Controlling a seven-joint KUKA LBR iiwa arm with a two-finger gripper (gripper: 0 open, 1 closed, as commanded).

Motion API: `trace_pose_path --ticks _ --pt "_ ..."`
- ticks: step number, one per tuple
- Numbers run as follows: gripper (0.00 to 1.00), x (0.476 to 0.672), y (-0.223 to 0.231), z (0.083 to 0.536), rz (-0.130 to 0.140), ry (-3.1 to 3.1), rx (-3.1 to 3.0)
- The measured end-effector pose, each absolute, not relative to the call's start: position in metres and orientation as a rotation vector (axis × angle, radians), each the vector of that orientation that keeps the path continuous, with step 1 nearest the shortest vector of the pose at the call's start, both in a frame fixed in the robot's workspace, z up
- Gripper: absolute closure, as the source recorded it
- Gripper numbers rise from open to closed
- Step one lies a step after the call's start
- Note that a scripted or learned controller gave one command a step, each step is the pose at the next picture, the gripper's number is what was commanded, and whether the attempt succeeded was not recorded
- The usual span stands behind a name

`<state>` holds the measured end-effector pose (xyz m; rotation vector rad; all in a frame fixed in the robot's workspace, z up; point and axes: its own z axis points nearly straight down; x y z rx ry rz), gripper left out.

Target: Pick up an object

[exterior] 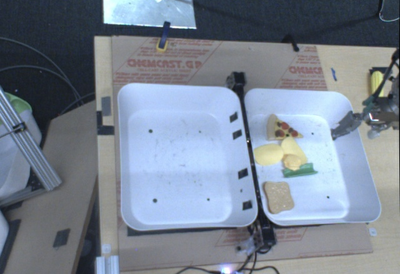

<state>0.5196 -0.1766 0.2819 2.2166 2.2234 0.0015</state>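
Note:
The right bin holds several toy foods near its left side: a pizza slice, a yellow lemon-like piece, a pale yellow piece lying over a green strip, and a slice of toast. My gripper comes in at the right edge of the view, over the right bin's upper right rim. It is well to the right of the foods and touches none of them. Nothing shows in its grasp.
The left bin lies beside the right one, joined along a middle strip with black clips. Both rest on a cardboard sheet. A metal frame stands at the far left, and cables cross the dark floor behind.

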Motion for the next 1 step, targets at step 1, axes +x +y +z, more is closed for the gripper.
trace_pose_path --ticks 1 --pt "0.0 0.536 -0.0897 0.248 0.004 2.236 2.209"
